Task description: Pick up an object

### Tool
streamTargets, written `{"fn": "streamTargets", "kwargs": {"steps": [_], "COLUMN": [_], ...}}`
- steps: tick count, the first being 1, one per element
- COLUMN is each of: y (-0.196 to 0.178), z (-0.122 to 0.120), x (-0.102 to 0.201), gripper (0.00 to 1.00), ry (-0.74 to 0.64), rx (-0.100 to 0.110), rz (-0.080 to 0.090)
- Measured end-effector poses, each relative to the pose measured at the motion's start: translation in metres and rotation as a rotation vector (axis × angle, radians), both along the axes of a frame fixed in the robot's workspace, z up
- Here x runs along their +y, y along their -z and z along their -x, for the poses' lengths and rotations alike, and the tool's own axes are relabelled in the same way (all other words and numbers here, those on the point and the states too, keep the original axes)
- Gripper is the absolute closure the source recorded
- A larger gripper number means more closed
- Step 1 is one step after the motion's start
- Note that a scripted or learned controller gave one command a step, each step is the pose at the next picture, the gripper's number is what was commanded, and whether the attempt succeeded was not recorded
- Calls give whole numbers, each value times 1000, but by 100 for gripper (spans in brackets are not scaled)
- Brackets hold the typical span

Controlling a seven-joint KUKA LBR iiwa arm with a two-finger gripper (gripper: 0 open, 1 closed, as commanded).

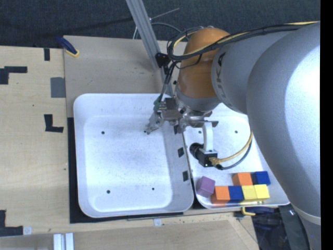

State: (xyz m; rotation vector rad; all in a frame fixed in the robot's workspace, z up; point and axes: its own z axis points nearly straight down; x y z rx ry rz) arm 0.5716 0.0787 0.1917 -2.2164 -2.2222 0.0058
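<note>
The big grey arm point(281, 98) with its orange band point(200, 61) fills the right side, reaching in over the right shallow white bin point(229, 134) toward the middle of the scene. Its tool point(156, 120) hangs at the far right part of the left shallow white bin point(125, 155), just beside the wall where the two bins meet, with the tip pointing down and to the left over the speckled white floor; whether the tool is apart or together cannot be told at this size, and nothing can be made out between its tips. A black cable with a yellow section point(229, 158) loops from the wrist down over the right bin. The objects lie together in the near part of the right bin, well apart from the tool: a small purple block point(206, 185) at the left of the group, then a near row of an orange block point(222, 192), a blue block point(235, 192) and two yellow blocks point(255, 192), with a second orange block point(242, 179) and a second blue block point(261, 177) just behind them. The bins rest on a pale wooden surface point(31, 155) marked with black tape pieces on the left, and a slanted grey metal bar point(141, 22) crosses the far side.
</note>
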Motion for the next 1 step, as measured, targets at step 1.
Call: {"fn": "streamTargets", "kwargs": {"steps": [1], "y": [-9], "z": [-1], "x": [0], "gripper": [100], "ry": [0], "rx": [-1], "rz": [-1]}}
